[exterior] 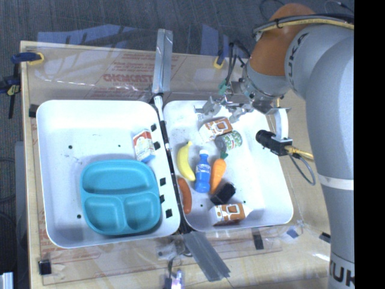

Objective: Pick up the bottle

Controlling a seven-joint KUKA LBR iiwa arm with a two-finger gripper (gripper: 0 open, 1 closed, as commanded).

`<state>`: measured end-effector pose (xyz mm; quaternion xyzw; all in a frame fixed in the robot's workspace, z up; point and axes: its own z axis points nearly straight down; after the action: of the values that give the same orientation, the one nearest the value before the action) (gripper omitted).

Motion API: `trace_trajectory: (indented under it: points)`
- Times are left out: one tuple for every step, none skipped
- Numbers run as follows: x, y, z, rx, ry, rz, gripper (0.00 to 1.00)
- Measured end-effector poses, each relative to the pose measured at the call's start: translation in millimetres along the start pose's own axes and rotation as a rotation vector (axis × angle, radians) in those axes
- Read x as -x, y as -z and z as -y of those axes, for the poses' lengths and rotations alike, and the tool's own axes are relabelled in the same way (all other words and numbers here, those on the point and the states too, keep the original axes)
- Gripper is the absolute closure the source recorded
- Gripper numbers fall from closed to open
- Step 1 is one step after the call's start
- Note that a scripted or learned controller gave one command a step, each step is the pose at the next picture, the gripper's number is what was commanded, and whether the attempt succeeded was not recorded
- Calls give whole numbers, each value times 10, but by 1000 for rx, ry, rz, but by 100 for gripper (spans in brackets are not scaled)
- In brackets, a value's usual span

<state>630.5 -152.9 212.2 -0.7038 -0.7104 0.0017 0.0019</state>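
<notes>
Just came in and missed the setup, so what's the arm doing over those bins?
The arm is working over the right bin, with its gripper near the far edge, above a small carton and a green can. The blue bottle it is meant to pick up lies untouched further forward, between a banana and a carrot. The left bin holds a blue divided tray and a small packet.

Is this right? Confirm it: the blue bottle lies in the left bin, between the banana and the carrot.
Wrong bin. The camera view shows the blue bottle in the right bin, between the banana and the carrot. The left bin holds the blue tray.
</notes>
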Motion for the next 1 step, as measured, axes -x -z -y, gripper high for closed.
trace_trajectory:
  points:
    - [-43, -1158, 319, 11, 100, 2, 0]
